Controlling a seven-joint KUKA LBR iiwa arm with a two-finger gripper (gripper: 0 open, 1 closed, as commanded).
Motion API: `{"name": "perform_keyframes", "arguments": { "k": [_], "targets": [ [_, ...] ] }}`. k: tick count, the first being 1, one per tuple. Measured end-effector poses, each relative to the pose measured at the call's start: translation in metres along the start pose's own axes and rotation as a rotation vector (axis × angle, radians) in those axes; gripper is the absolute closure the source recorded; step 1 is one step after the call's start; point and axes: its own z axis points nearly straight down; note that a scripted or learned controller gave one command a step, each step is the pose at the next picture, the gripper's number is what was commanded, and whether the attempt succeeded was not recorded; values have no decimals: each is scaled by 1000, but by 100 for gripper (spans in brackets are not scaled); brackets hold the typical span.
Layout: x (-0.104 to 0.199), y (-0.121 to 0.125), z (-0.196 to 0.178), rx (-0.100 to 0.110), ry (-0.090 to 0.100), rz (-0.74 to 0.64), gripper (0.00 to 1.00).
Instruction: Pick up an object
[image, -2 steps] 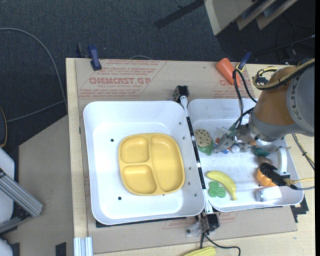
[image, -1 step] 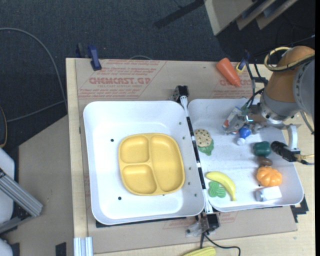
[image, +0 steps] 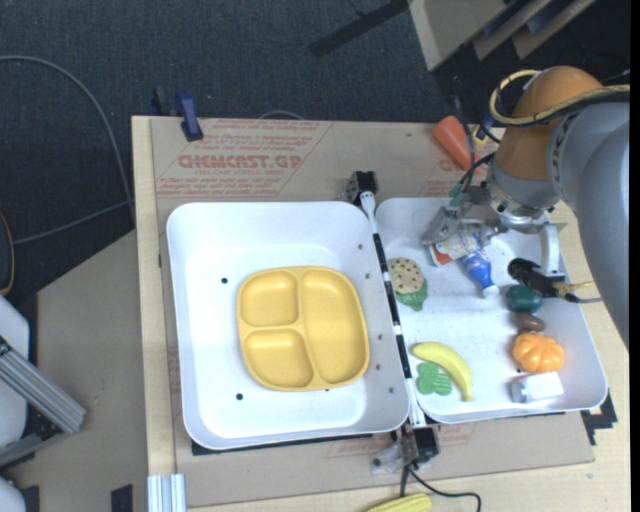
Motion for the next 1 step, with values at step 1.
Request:
{"name": "perform_keyframes", "arguments": {
  "k": [1],
  "targets": [
    [-1, 0, -11, -2, -3, -1, 100]
  ]
}}
